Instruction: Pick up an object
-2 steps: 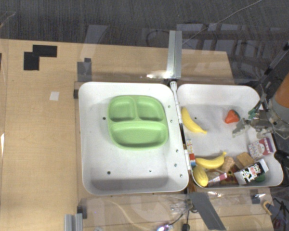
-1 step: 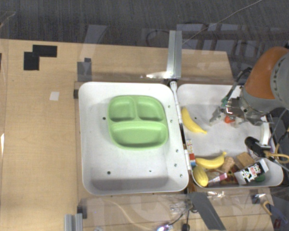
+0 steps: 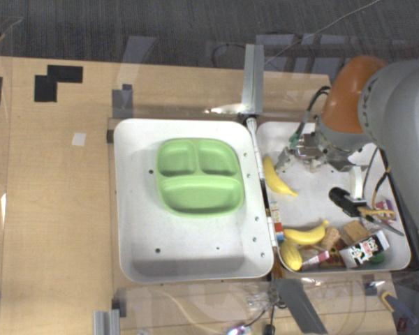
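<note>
The gripper (image 3: 294,152) hangs over the back part of the right bin (image 3: 314,183), on a grey arm with an orange band reaching in from the right. A yellow banana (image 3: 276,179) lies just below and left of it, against the bin's left wall. Whether the gripper touches the banana is unclear. A second banana (image 3: 304,234) lies at the front of the same bin, beside another yellow piece (image 3: 290,257).
The front of the right bin holds a clutter: a brown item (image 3: 333,239), a black-and-white carton (image 3: 364,250) and a reddish stick-like item (image 3: 317,259). A green divided plate (image 3: 197,175) rests in the left bin (image 3: 136,236). A metal post (image 3: 253,82) stands between the bins at the back.
</note>
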`<state>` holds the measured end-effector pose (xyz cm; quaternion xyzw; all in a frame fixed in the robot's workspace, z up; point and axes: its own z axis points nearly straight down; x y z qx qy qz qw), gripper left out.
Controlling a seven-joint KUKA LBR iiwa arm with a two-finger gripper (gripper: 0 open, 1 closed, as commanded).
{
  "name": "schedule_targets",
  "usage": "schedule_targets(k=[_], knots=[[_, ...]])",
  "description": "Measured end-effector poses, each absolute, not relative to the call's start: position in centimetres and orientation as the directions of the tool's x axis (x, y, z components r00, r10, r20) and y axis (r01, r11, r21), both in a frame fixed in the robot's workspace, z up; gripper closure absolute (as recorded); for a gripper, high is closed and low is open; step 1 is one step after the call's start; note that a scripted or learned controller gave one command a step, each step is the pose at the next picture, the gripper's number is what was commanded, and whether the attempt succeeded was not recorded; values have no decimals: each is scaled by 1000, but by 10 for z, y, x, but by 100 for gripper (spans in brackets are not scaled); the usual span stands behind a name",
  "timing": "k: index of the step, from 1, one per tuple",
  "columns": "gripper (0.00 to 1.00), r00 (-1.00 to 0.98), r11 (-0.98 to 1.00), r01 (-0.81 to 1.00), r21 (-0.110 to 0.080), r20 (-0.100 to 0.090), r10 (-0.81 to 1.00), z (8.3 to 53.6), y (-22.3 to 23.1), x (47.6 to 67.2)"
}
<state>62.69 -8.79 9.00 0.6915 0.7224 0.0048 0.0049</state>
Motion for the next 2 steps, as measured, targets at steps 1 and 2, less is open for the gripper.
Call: schedule_targets(k=[1, 2], knots=[[0, -181, 181, 983, 17, -4, 984, 92, -93, 567], [0, -66, 66, 998, 5, 0, 998, 94, -107, 490]])
